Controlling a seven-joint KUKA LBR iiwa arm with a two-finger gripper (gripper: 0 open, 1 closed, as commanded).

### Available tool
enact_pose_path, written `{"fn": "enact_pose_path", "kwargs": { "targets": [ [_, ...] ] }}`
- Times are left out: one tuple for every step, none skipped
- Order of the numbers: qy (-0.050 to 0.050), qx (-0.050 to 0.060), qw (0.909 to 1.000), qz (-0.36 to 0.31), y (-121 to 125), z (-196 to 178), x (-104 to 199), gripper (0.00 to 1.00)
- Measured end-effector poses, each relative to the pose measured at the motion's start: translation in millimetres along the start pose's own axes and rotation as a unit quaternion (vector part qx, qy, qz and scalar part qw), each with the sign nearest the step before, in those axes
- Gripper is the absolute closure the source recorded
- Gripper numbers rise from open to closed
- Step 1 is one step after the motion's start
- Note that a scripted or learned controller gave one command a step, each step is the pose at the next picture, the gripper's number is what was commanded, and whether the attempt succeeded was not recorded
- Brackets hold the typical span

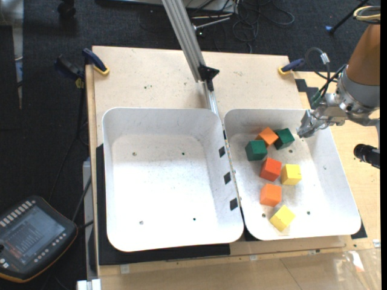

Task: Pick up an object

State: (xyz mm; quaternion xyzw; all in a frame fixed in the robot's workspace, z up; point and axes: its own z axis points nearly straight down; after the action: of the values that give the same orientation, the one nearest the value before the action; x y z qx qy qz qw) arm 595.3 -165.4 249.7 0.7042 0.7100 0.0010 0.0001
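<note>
The right bin (326, 204) holds several small cubes. Two green cubes (256, 150) (283, 138) and an orange one (267, 137) cluster near its back. A red-orange cube (271, 169) and a yellow cube (291, 174) sit mid-bin. Another orange cube (271, 194) and a yellow cube (282, 217) lie nearer the front. My gripper (304, 130) hangs at the bin's back right, just right of the farther green cube, with nothing seen between its fingers.
The left bin (163, 180) lies beside the right one. A metal pole (184, 32) slants down to the divide between the bins. Clamps (97, 62) (291, 67) sit at the bench's back corners. A pendant (27, 237) rests at the lower left.
</note>
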Motion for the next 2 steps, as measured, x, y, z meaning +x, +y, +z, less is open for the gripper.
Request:
{"fn": "enact_pose_path", "kwargs": {
  "targets": [
    [0.0,0.0,1.0,0.0,12.2,-0.8,54.0,1.0],
    [0.0,0.0,1.0,0.0,11.9,-8.2,109.4,1.0]
  ]
}}
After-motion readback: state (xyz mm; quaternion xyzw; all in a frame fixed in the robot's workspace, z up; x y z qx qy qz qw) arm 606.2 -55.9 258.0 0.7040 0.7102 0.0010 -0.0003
